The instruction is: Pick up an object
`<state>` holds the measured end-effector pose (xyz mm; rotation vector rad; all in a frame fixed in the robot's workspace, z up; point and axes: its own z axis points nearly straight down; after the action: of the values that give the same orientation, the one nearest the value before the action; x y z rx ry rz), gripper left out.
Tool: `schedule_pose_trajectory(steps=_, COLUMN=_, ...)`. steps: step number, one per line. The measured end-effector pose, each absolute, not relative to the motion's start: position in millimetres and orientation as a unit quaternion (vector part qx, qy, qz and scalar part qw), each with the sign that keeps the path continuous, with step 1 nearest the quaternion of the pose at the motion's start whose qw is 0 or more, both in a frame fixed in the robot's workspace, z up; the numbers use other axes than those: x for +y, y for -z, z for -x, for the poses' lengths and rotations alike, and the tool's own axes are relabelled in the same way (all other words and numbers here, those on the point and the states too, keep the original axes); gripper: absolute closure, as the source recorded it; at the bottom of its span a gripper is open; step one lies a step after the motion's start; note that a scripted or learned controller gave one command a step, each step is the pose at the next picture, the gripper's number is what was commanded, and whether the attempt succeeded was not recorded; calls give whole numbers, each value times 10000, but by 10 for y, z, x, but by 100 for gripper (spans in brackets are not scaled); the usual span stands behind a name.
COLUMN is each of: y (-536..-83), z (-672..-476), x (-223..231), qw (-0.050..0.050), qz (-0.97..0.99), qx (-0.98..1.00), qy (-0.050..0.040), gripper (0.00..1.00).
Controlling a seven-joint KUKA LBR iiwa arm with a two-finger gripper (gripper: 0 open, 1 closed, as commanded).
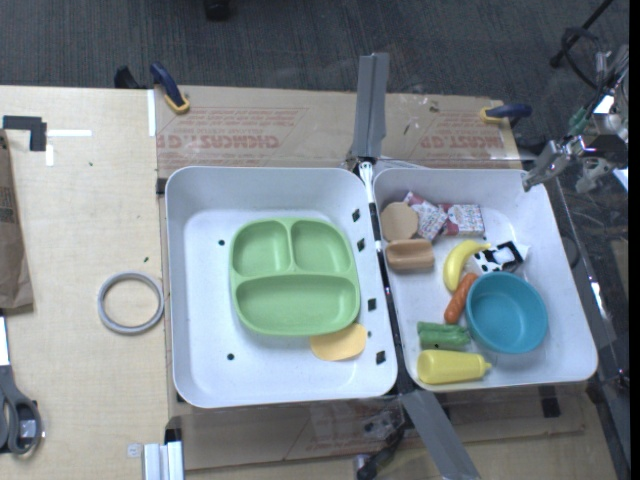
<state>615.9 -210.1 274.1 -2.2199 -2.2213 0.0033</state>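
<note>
Yellow bottle [452, 366] lies nearest you, on its side along the near wall of the right bin [570, 268], long axis running left-right. Just behind it is a green vegetable [443, 335], then a blue bowl [507, 312], mouth up, with a carrot [460, 298] leaning against its left rim.

Tool: what looks like it [548, 164] hangs at the far right corner of the right bin, above the rim. It is too blurred to call; you cannot tell whether it is open or closed, and nothing is seen in it.

Every candidate lies toward the near left from the tool. Closest are the pink packet [445, 218] by the far wall and the banana [458, 262] just nearer than it, curved, its long axis slanting from near left to far right. I judge the packet needs the shortest reach.

Left bin [190, 298] holds a green divided plate [295, 275] with a yellow disc [338, 344] tucked under its near edge, well apart from the tool.
</note>
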Motion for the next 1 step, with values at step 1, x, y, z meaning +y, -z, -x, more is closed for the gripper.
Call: schedule_pose_trajectory(steps=1, y=-3418, z=-6277, x=-1660, qw=-3, qz=6358, qx=-7718, qy=-9, gripper=0)
